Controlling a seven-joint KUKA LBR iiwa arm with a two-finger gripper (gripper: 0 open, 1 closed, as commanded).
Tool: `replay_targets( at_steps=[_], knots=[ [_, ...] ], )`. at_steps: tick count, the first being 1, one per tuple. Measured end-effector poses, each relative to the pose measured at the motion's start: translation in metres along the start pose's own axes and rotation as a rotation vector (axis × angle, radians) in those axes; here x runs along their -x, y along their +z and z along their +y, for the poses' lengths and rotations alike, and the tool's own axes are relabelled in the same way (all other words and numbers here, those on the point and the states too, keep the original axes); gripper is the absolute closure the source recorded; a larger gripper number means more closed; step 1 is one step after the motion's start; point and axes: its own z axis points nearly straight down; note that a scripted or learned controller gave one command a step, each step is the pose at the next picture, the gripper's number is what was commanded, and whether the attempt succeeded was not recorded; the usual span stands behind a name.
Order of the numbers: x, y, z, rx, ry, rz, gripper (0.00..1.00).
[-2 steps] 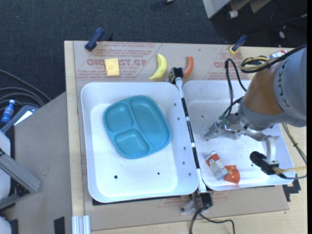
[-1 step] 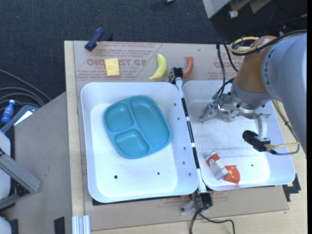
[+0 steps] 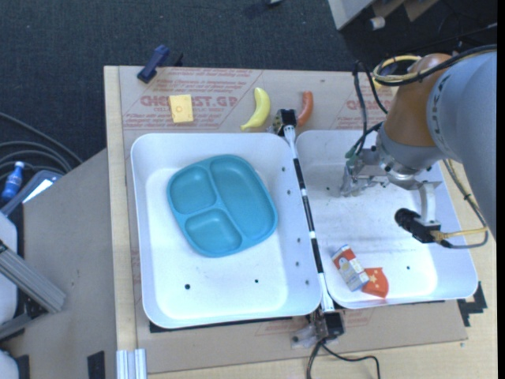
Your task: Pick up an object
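Observation:
In the right bin (image 3: 442, 212), near its front edge, lie a small red and white packet (image 3: 348, 265) and an orange piece (image 3: 375, 283), touching each other. My gripper (image 3: 352, 181) hangs over the back left part of that bin, well behind the two objects, with nothing visible in it. The grey arm with its orange band (image 3: 410, 117) reaches in from the right. A blue divided plate (image 3: 222, 204) lies in the left bin (image 3: 150, 235).
Behind the bins on the cardboard lie a yellow banana (image 3: 256, 109), an orange-red piece (image 3: 304, 107), a yellow square (image 3: 181, 110) and a dark blue object (image 3: 154, 63). A black part with a yellow cable (image 3: 417, 224) hangs over the right bin.

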Motion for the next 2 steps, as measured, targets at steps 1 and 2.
replay_targets(
  at_steps=[1,2],
  knots=[
    [0.000,0.000,0.000,-0.001,0.000,0.000,0.00],
    [-0.011,0.010,0.059,-0.001,0.001,0.001,0.00]
  ],
)
